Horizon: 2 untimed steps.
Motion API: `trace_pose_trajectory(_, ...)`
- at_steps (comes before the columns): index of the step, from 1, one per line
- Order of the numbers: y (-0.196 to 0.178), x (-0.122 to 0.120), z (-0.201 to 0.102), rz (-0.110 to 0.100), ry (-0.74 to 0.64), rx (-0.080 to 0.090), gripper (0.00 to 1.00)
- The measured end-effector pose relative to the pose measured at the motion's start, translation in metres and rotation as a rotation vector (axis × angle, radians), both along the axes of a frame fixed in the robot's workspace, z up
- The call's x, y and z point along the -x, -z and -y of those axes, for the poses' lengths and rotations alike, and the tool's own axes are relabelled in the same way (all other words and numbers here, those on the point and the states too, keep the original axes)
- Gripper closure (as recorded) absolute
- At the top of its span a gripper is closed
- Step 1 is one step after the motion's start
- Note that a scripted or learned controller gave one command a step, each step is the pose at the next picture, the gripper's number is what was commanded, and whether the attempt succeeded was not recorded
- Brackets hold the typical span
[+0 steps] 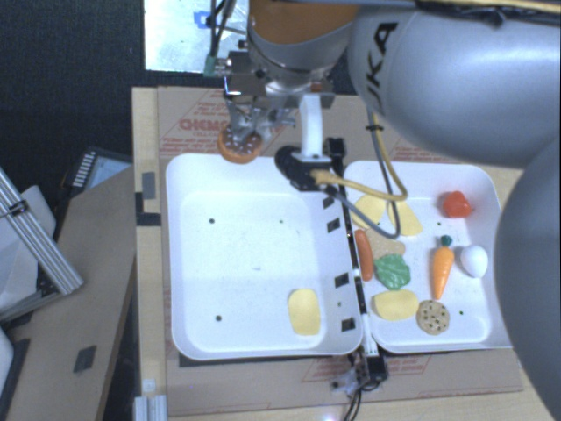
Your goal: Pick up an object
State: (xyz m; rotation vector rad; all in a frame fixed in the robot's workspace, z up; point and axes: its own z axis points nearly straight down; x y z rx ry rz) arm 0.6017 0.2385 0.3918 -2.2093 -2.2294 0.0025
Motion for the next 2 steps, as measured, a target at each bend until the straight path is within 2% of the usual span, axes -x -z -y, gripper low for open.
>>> trace_pose_trajectory(1, 0.009, -0.049, 0.124, 0.006, 0.015, 0.002, 1.0)
trace_pose_trajectory(2, 0.081, -0.008, 0.067, -0.002, 0.002, 0.001, 1.0)
